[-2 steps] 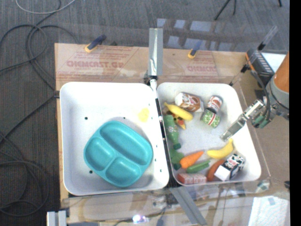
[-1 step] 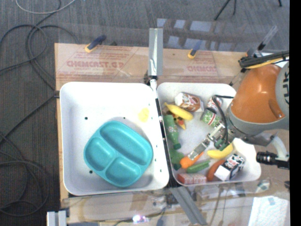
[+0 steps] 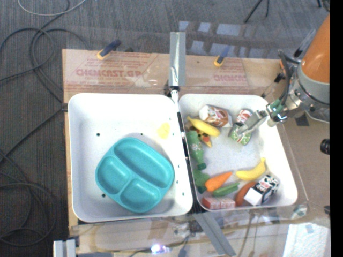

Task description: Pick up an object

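Low from the right, the gripper reaches into the right bin.

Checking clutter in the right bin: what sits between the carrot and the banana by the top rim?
In the camera view, mostly bare white floor separates the carrot from the upper banana; green toy vegetables run down the left edge of the stretch.

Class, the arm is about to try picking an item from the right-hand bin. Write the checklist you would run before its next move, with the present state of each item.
1. Hand over the right bin: ok.
2. Target under it, the green-and-red can: ok.
3. Can between the fingers: cannot tell.
4. Room around the can, apart from the banana: ok.
5. Left bin's teal tray out of the arm's way: ok.
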You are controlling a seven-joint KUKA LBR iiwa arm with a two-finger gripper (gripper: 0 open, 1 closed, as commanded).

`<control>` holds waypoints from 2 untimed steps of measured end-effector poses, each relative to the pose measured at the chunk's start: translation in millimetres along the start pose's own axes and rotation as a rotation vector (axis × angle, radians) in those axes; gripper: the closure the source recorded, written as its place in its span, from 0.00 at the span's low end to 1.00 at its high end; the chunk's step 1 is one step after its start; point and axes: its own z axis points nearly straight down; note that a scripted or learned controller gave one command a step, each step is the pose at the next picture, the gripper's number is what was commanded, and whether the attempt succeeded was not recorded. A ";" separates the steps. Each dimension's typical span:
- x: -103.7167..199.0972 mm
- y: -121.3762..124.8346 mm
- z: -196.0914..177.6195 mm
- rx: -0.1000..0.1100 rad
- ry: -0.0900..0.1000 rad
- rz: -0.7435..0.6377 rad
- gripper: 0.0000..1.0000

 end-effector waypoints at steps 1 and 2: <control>-30.9 -25.9 140.2 0.002 0.005 0.037 0.00; -47.3 -29.0 266.9 -0.006 0.000 0.208 0.00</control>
